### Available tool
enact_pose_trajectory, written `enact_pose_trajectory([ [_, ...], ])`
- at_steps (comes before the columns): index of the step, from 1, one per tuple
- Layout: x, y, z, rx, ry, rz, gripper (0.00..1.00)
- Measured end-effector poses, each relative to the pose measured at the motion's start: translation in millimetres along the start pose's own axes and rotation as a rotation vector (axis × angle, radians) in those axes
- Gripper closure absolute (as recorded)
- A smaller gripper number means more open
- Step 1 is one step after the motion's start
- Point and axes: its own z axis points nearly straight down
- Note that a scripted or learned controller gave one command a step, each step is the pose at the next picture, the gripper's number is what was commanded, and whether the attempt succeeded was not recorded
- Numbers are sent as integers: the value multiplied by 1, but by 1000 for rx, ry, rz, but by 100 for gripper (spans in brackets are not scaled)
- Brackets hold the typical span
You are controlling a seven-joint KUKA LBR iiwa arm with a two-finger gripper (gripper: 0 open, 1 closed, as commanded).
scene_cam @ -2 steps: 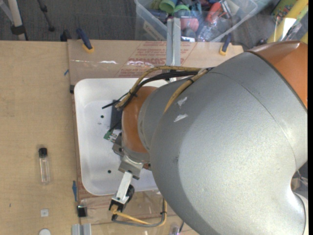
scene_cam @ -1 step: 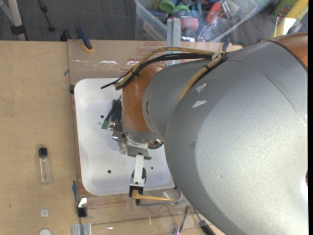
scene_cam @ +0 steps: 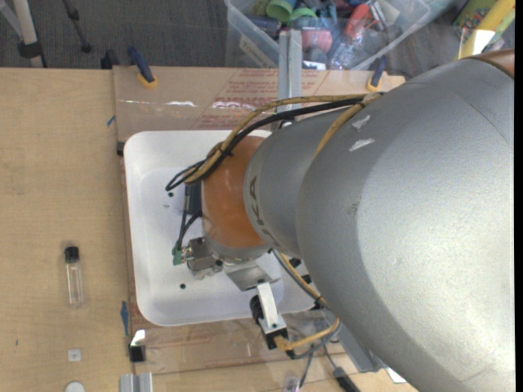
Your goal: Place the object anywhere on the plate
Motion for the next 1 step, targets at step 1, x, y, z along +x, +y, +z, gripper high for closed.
enact_pose_trajectory([
  [1,0,0,0,-1,0,0,0],
])
